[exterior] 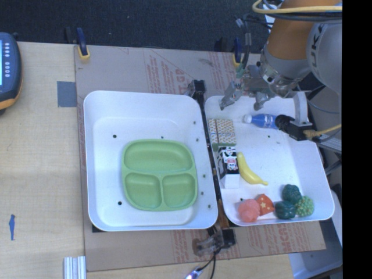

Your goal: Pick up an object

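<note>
Right bin (302, 156), mixed small goods; hand (244, 96) open and empty over its far edge.
Green tray (158, 174): rigid plastic, left of hand in the other bin. Patterned box (222, 132): stiff card, below hand. Banana (250, 170): probably light and smooth, grip mid-curve. Bottle (261, 120): just beside hand, round, slippery. Toy fruit and greens (273, 204): farthest, knobbly.

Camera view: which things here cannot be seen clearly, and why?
- Two-finger gripper: small and blurred, so its finger state is unclear.
- Small clear bottle with blue label: its right end is hidden by a black part of the arm.
- Red and green toy foods: too small to identify.
</note>
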Available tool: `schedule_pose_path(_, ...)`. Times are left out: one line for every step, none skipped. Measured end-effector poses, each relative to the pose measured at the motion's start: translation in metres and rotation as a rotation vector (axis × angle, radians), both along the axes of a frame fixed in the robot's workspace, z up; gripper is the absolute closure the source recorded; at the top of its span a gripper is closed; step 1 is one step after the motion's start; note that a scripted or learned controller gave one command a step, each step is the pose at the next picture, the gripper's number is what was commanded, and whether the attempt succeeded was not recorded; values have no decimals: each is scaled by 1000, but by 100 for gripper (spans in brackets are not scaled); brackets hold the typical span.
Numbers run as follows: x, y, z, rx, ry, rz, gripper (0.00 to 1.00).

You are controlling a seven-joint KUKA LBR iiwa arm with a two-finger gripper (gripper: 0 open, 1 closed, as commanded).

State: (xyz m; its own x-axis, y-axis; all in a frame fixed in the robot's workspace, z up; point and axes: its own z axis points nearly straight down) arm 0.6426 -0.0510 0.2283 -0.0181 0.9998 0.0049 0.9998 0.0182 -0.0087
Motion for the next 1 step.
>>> schedule_pose_path(-60, -81, 59, -7, -8, -23, 0)
